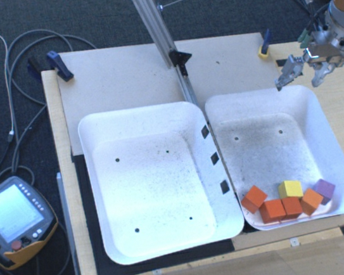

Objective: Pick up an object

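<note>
Several small blocks lie huddled at the near edge of the right bin (324,124): an orange block (253,197), a red-orange block (273,210), another orange one (310,201), a yellow block (290,189) and a purple block (324,190). My gripper (302,75) hangs above the far right corner of that bin, well away from the blocks. Its two fingers are spread apart, open, with nothing between them.
The left bin (95,138) sits beside the right one, with black clips along the shared wall. A slanted metal rail (157,27) crosses the back board. Blue clamps (58,64) hold the board's corners. A teach pendant (11,218) and cables lie on the floor at left.
</note>
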